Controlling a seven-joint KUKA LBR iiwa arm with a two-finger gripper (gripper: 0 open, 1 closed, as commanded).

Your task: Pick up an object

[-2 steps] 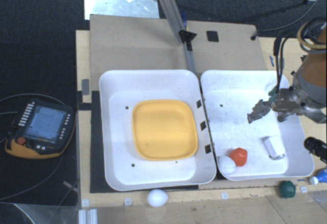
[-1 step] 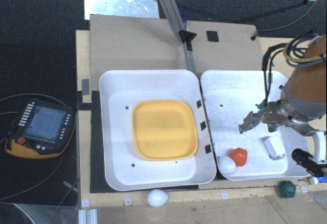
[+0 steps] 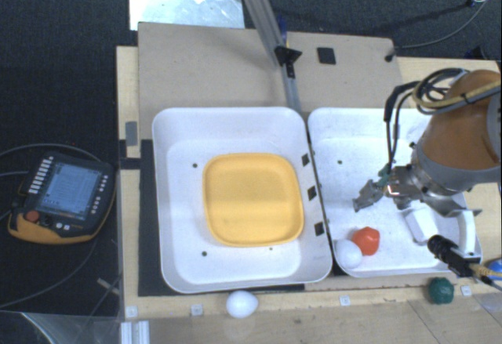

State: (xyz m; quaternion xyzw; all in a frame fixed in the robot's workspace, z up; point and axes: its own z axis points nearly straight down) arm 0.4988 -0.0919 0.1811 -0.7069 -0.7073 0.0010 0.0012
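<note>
Closest to the lens is the grey arm with its orange band (image 3: 463, 127), reaching in over the right-hand shallow white bin (image 3: 337, 139), while the big square yellow plastic plate (image 3: 253, 198) fills the left bin (image 3: 176, 178). So the gripper (image 3: 369, 195) hangs just above and beside the small round orange-red ball (image 3: 365, 240), which sits by the right bin's near edge touching a white egg-shaped ball (image 3: 347, 254). Can't tell if the jaws are apart or together, but my guess is a short move toward the near edge is what's needed.

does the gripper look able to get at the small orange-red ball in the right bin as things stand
Probably yes: the gripper hangs just above the small orange-red ball, nothing between them. A white ball touching it could crowd a finger.
</note>
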